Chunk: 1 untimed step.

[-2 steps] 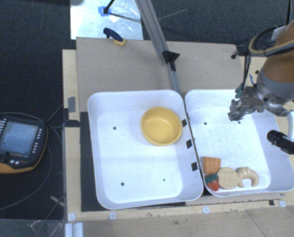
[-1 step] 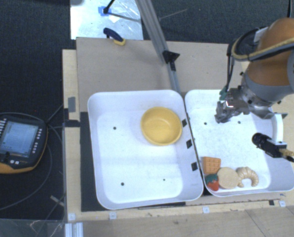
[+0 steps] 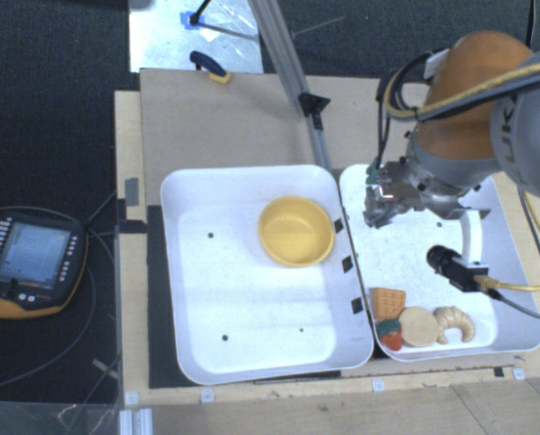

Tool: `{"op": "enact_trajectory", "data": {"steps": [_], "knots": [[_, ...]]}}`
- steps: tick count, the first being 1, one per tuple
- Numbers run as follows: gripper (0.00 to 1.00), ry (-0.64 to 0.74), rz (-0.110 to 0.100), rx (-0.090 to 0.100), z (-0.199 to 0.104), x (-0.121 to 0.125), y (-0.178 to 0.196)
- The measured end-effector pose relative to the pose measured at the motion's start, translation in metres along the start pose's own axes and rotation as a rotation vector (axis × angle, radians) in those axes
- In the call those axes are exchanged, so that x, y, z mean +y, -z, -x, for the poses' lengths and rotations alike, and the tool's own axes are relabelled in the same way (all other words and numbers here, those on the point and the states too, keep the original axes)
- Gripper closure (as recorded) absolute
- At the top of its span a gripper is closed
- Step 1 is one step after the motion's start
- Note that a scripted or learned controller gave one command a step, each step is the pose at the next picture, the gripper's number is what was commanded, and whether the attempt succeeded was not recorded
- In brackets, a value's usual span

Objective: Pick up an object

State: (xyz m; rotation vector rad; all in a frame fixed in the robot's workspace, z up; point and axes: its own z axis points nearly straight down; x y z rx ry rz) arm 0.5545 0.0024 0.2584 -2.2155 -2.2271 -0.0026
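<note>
The gripper hangs over the upper left part of the right bin, close to the wall between the two bins. I cannot tell from this view if it is open or closed, and no object is seen in it. The things to pick lie together at the near edge of the same bin: a waffle, a red piece, a round biscuit and a croissant. A yellow bowl stands in the left bin.

right bin partly behind arm
</note>
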Motion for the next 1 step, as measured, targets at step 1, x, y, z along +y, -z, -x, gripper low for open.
{"op": "enact_trajectory", "data": {"steps": [1], "knots": [[1.00,0.000,0.000,0.000,-0.0511,-0.0089,0.0018]]}}
